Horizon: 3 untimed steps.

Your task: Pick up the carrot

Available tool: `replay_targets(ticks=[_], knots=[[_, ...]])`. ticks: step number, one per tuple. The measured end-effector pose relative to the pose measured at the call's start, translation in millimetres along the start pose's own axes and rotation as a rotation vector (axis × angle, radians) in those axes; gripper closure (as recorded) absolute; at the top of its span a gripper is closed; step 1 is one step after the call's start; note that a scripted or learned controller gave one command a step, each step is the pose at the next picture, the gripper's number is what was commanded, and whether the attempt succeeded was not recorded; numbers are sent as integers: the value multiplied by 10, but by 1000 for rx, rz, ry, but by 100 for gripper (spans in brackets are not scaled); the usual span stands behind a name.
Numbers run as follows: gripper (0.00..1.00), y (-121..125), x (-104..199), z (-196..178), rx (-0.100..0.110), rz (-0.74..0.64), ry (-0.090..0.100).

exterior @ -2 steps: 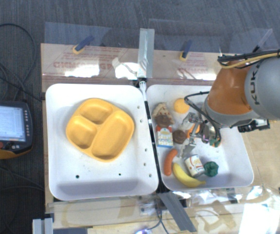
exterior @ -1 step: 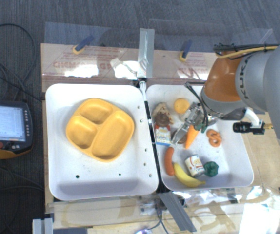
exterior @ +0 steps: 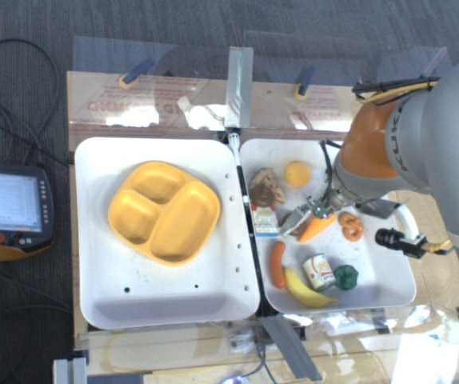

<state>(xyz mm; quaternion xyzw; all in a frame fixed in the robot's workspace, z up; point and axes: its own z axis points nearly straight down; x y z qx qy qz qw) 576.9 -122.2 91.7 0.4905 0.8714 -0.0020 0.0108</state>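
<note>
Small metal two-finger gripper sits over orange tapered carrot in right white bin; grip unclear, carton label unreadable.

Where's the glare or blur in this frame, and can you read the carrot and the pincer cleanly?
Camera view: glare on the clear sheets behind the bins and along the front edge; the white bins are bright but not blown out. Carrot is sharp and orange; the pincer sits at it, small and cluttered, so its state is unreadable. Arm looks soft.
</note>
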Motion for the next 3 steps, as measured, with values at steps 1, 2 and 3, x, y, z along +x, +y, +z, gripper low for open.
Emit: replay_targets(ticks=[1, 2, 3], knots=[[0, -390, 402, -13, -6, 104, 3], [100, -374, 394, -120, -8, 102, 0], [100, -94, 723, -953, 3, -96, 18]])
